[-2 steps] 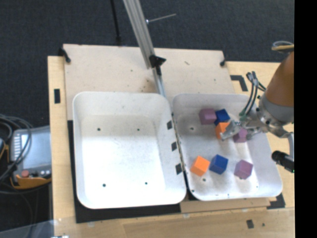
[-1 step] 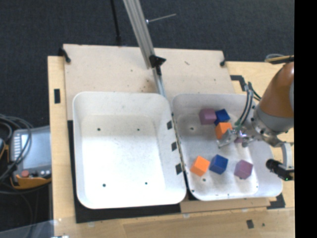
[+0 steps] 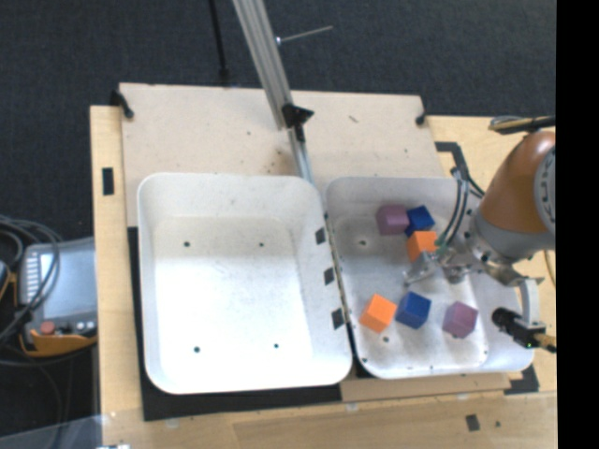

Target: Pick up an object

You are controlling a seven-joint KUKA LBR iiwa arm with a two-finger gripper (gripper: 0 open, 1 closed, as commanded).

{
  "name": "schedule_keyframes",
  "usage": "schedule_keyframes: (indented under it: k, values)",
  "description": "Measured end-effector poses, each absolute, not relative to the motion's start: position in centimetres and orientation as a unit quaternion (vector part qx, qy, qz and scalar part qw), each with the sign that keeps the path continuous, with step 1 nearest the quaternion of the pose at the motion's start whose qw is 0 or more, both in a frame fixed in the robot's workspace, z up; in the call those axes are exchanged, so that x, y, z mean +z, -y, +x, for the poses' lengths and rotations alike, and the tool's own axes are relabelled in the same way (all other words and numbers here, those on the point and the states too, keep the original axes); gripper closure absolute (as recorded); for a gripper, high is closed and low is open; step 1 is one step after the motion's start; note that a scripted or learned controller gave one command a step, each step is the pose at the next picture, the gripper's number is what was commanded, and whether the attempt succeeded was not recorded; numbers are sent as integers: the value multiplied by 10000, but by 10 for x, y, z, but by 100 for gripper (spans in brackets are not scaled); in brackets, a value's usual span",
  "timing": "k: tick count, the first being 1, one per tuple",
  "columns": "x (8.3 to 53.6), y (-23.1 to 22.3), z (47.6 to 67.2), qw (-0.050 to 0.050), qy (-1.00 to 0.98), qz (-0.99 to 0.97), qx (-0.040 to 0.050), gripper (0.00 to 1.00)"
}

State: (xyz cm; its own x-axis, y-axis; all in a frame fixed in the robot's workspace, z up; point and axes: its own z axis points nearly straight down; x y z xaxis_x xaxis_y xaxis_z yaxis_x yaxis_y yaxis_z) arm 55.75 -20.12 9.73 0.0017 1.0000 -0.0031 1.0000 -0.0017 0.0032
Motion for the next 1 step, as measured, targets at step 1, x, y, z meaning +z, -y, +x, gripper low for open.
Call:
schedule_keyframes:
  k: [1]
  values:
    - [110, 202, 559, 39, -7047, 7095, 16, 100]
